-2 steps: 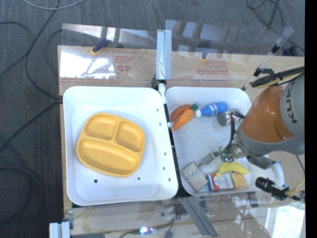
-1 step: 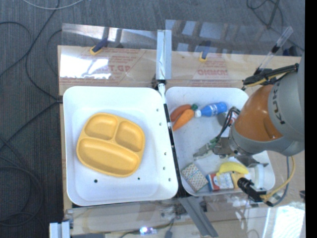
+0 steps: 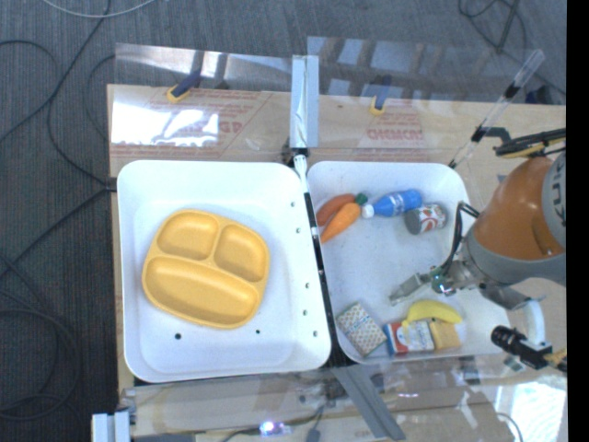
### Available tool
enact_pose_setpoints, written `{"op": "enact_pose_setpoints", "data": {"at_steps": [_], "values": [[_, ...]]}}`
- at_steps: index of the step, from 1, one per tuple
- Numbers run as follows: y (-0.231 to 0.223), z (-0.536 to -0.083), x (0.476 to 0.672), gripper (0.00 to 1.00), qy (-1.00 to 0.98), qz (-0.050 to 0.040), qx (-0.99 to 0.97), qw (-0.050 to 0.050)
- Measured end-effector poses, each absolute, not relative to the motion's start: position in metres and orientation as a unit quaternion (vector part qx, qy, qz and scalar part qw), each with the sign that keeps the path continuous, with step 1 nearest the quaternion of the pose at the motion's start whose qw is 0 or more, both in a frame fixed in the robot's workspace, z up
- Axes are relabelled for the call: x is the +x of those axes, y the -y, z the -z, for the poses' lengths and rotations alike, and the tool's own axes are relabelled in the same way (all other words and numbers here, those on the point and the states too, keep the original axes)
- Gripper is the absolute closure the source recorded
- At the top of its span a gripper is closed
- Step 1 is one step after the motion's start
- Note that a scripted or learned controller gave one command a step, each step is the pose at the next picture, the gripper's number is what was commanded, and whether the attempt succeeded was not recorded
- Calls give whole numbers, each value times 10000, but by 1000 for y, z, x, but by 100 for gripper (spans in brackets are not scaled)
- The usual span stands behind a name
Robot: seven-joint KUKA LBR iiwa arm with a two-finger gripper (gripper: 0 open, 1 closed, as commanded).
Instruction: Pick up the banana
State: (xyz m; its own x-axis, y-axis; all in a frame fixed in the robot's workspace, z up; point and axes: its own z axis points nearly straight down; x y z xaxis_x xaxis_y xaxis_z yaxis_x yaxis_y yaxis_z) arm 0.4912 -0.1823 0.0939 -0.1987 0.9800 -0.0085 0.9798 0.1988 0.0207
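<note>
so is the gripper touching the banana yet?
Cannot tell. In the camera view the gripper sits just above-left of the banana, close to its upper edge, but the slanted view shows neither contact nor a gap plainly.

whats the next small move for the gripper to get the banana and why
Probably shift the gripper a little toward the near edge of the right bin and down onto the banana. The fingers sit just above and beside the banana with nothing between them, and the banana lies against a snack packet.
</note>
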Motion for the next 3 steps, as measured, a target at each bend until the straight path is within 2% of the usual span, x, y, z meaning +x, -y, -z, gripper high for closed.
{"op": "enact_pose_setpoints", "data": {"at_steps": [1,2,3], "values": [[187,-94,491,0,-7931,-47,6090,80],[223,-109,484,0,-8064,1,5913,-6],[224,-94,488,0,-8664,-9,4992,63]]}}
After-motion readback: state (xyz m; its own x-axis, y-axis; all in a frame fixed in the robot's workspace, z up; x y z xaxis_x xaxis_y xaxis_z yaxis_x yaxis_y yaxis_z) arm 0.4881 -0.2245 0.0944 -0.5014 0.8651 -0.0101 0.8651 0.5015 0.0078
